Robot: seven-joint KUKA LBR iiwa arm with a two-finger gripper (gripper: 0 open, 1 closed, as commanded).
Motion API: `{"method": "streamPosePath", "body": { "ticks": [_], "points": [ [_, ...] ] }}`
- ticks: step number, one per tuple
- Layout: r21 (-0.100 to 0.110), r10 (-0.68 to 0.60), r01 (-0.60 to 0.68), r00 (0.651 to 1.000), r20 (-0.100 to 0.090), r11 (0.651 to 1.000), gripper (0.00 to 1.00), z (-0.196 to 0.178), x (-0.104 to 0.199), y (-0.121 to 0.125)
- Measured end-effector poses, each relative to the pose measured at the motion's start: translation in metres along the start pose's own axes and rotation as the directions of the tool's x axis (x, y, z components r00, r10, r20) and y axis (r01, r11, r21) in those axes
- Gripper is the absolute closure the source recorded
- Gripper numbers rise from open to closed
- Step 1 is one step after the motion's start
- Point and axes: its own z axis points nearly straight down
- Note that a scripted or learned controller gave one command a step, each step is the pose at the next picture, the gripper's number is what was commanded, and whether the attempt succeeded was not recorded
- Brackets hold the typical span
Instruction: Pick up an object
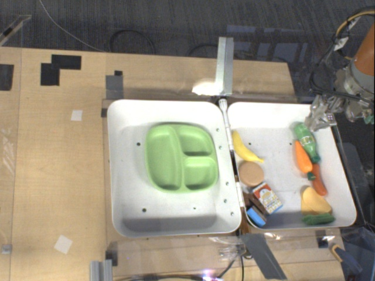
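My gripper (321,113) hangs over the far right corner of the right bin (281,119), just above the top end of a green bottle (307,141). An orange carrot (303,157) lies against the bottle, with a small red-orange piece (319,184) below it. A yellow wedge (314,202) with a green strip (318,218) rests in the near right corner. A banana (246,148), a round brown disc (251,173), a red and white box (268,198) and a blue item (255,216) lie along the bin's left side.
The left bin (126,157) holds a green divided plate (180,157). A metal post (225,66) stands behind the wall between the bins. Cables (345,34) hang near the arm at the right.
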Motion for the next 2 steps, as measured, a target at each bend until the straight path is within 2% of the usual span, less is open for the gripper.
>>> {"method": "streamPosePath", "body": {
  "ticks": [1, 2],
  "points": [
    [-0.004, 0.154, -0.154, 0.988, -0.008, 0.988, 1.0, 0.009, -0.032, 0.042],
    [-0.001, 0.342, -0.342, 0.94, -0.005, 0.94, 1.0, -0.058, -0.024, 0.058]
  ]
}}
